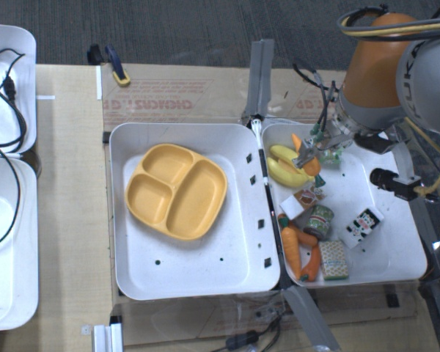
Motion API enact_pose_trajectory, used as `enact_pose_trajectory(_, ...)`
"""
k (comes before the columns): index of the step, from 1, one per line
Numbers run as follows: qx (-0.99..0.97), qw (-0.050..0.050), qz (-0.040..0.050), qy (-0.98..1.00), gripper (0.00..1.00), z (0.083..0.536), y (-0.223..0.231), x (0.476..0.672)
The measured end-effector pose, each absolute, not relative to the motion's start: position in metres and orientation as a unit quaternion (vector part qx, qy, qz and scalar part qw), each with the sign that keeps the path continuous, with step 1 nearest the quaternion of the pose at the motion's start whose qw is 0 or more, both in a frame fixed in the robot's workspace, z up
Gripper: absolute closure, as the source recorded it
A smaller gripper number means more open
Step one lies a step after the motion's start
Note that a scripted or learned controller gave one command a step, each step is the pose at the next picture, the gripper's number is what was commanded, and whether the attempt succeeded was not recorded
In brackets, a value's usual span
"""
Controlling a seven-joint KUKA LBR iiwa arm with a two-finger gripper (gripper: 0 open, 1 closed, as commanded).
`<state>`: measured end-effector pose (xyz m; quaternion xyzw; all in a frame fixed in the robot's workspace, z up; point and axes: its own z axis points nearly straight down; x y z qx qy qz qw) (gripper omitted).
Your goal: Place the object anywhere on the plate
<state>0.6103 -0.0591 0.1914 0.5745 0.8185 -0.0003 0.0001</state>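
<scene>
Plate [177,191] sits mid-bin with open floor around; fingers [309,155] (grip unclear) over bananas [284,165]

The wooden bench [66,196] carries a flattened cardboard sheet [176,97] along its far side, printed with red lettering that reads reversed. A blue and yellow clamp [114,64] lies at the sheet's far left corner. A grey metal bar [260,79] runs from the far edge toward the gap between the two bins. At the far left stands a white appliance [7,167] with black cables [4,101] looped across it. Dark grey carpet [169,13] lies beyond the bench.
</scene>
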Motion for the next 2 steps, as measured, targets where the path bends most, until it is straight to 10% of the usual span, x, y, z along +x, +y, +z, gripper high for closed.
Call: enact_pose_trajectory(2, 0.571, -0.001, -0.0012, 0.821, 1.0, 0.167, 0.106, 0.613)
